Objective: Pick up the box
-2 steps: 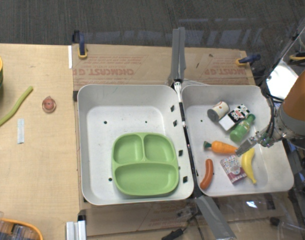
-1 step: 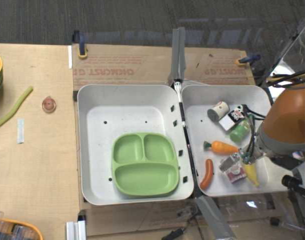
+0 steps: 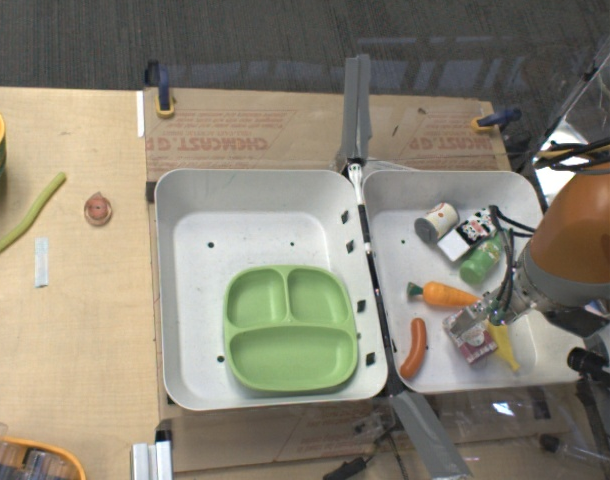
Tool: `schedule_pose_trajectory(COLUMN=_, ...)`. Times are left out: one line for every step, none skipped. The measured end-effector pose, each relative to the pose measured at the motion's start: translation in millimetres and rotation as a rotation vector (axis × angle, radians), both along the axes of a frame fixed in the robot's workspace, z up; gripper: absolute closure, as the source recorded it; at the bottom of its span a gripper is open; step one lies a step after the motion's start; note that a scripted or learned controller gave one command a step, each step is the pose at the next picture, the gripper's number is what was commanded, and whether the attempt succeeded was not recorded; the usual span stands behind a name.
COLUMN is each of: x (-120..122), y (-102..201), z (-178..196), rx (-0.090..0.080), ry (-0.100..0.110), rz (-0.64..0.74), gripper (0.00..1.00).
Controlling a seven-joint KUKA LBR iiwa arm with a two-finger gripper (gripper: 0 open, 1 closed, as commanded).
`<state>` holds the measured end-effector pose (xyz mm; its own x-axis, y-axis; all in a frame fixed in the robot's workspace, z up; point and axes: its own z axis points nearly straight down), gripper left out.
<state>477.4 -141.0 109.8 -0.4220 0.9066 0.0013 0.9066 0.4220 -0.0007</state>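
Note:
A small white box [image 3: 465, 236] with black and red print lies in the back half of the right bin [image 3: 385, 268], between a grey-and-white can [image 3: 436, 220] and a green bottle [image 3: 482, 259]. My gripper [image 3: 482, 320] reaches in from the right, low over the bin's front half. It is well in front of the box and apart from it. Right under the gripper lies a small pinkish-grey packet [image 3: 473, 345], and a yellow item [image 3: 507, 349] lies beside it. The wrist hides how the gripper stands.
An orange carrot [image 3: 449, 294] and a red sausage [image 3: 414, 347] lie left of the gripper in the right bin. The left bin [image 3: 185, 268] holds a green divided plate [image 3: 290, 328]. The bins' shared wall [image 3: 370, 278] runs between them.

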Motion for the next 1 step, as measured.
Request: schedule_pose_trajectory(x=46.0, y=52.8, z=81.1, rx=-0.002, ry=0.000, rz=-0.226, gripper=1.00)
